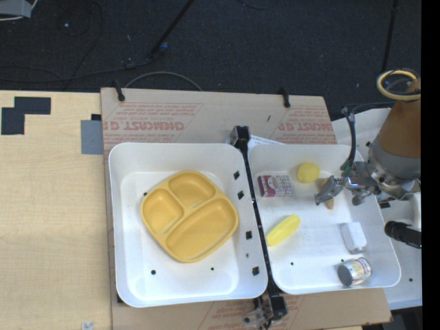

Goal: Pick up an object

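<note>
My gripper [341, 194] hangs over the right part of the right bin [323, 286], coming in from the right. Its two dark fingers stand apart, one finger [324, 192] toward the bin's middle and the other nearer the bin's right wall. A small tan thing [331, 201] shows just below the left finger; I cannot tell whether it touches it. A yellow ball [307, 172] lies up and left of the gripper. A white and red packet [273, 184] lies further left. A yellow corn-shaped toy [282, 229], a white block [353, 236] and a small can [354, 271] lie lower in the bin.
The left bin [130, 267] holds a yellow divided plate [190, 215]. A black divider [251, 218] separates the two bins. Cardboard [206, 115] lies under the bins. The arm's grey and orange body [402, 133] stands at the right edge.
</note>
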### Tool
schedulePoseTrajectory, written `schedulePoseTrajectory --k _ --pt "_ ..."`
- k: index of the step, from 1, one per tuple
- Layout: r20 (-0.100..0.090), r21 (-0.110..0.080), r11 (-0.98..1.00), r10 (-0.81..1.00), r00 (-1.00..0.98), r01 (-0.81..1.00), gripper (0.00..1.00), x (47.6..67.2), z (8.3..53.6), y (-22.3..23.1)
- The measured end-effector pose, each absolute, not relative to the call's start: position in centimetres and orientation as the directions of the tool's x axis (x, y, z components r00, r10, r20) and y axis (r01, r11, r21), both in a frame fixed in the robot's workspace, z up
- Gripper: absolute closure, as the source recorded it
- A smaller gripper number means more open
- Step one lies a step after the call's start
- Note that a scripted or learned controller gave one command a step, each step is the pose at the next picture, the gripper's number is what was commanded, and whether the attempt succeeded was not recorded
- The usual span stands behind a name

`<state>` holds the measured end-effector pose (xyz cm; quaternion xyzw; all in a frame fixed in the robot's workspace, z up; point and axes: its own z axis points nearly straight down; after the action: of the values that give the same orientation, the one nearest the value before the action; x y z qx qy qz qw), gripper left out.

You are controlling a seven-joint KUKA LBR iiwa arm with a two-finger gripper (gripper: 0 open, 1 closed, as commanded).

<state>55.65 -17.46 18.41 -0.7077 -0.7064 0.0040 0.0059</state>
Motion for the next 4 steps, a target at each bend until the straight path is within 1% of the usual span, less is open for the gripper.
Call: schedulePoseTrajectory --k 1,2,3,4 --pt "0.000 -0.001 0.000 1.000 0.000 1.000 0.00 56.0 19.1 -17.5" --pt "0.002 -0.008 -0.001 1.000 0.001 1.000 0.00 55.0 14.0 -18.0" --pt "0.003 -0.007 0.000 1.000 0.000 1.000 0.00 54.9 8.6 -17.9" --pt "0.002 -0.005 -0.003 1.000 0.003 1.000 1.00 54.9 9.9 -18.0"
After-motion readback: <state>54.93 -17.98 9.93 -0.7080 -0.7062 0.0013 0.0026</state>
